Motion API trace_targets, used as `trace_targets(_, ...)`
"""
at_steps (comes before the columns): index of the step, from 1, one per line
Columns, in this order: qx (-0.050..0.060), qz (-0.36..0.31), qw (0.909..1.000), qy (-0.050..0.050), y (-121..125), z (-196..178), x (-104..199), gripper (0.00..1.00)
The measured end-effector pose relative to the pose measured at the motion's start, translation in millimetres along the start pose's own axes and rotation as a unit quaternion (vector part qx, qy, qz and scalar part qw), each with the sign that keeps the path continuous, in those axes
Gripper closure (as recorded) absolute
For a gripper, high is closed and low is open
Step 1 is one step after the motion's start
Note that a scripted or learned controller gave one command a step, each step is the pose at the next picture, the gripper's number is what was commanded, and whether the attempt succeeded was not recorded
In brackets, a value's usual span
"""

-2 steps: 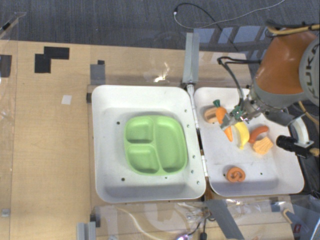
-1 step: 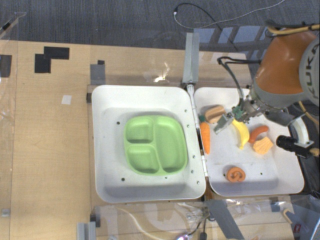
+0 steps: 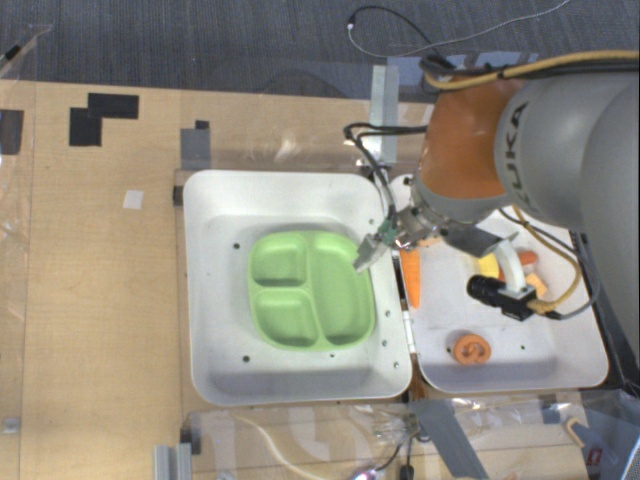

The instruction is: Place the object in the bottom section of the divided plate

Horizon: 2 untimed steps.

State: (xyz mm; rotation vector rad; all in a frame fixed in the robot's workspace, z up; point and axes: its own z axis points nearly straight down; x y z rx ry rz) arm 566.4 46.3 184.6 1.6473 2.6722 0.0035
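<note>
Gripper point(image 3: 372, 250) over right edge of green divided plate point(image 3: 305, 290) in left bin point(image 3: 215, 268); jaw state unclear, cannot tell. Carrot point(image 3: 410, 276) lies in right bin point(image 3: 560, 363) by dividing wall, just beside gripper. Orange round piece point(image 3: 470, 348) near front.

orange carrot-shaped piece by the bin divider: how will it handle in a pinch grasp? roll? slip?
The long, tapered orange carrot-shaped piece looks rounded, so it would probably roll sideways if nudged. Its surface looks smooth and plastic-like, so it may slip along the taper. It lies close against the right white bin's left wall, which could hinder closing around it.
</note>
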Motion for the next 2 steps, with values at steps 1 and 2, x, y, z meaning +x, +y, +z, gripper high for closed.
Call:
trace_targets(1,-0.001,-0.113,0.9936,0.0,23,8,94,0.0)
trace_targets(2,0.0,-0.036,0.9993,0.001,17,44,89,0.0)
